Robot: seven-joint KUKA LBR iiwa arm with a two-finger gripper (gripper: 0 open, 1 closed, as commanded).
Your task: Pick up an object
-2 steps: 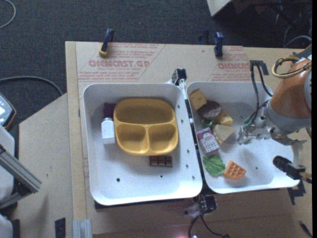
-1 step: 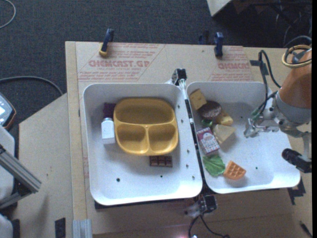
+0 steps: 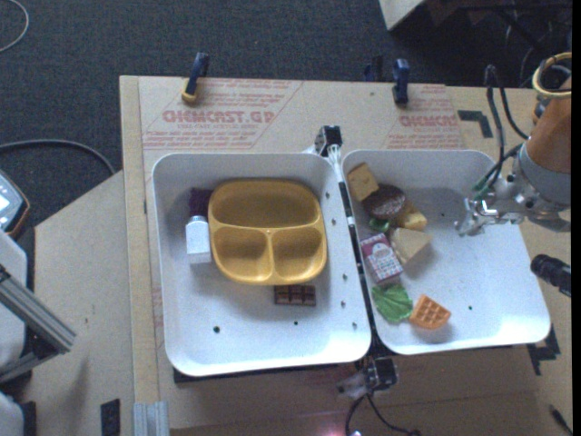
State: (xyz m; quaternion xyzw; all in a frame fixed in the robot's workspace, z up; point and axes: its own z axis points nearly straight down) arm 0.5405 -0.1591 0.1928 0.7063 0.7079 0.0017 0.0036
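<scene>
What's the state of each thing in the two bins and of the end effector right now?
Yellow divided plate: upright, compartments bare.
White bottle: upright beside the plate.
Chocolate bar: flat on the bin floor.
Waffle: flat.
Pink carton: lying down.
End effector: over the right bin, holding nothing visible.

So there are two white bins side by side on the bench. Left bin [image 3: 172, 271] has a yellow divided plate [image 3: 268, 230] sitting in the middle, a small white bottle [image 3: 198, 239] touching it at 9 o'clock, and a chocolate bar [image 3: 295, 295] just off its 5 o'clock edge. Right bin [image 3: 495, 307] has its stuff piled along its 9 o'clock side: a cheese wedge [image 3: 362, 181], a brown donut [image 3: 388, 202], a pink carton [image 3: 381, 257], a green leaf [image 3: 393, 303] and an orange waffle [image 3: 430, 313]. The gripper [image 3: 474, 214] hangs over the bin's 2 o'clock area, well apart from the pile.
</scene>
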